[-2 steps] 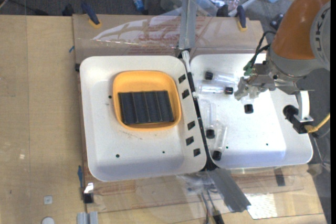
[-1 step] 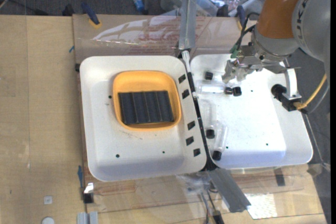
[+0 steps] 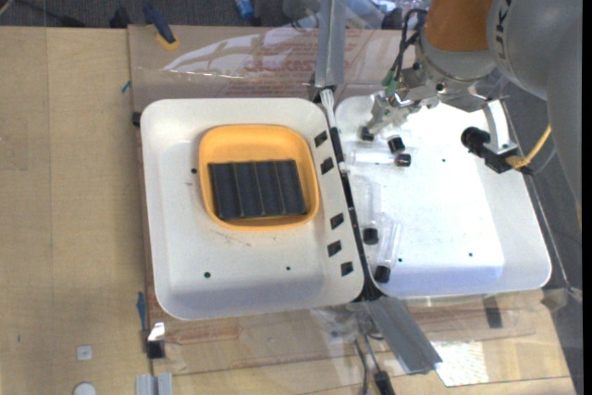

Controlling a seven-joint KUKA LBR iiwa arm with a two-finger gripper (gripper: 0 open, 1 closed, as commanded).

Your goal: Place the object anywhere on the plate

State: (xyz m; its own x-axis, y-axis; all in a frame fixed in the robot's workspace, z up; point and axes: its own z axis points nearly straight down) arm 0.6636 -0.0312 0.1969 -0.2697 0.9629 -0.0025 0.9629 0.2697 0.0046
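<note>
While it lies flat on the orange plate in the left bin, the dark ribbed rectangular object covers most of the plate. Gripper hangs over the right bin's far-left corner, fingers spread, nothing between them.

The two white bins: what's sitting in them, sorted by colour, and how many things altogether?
Orange: 1, the plate in the left bin.
Dark grey: 1, the ridged block lying on that plate.
Clear: 1, what looks like a see-through plastic item in the right bin, near the divider.
Total: 3
</note>
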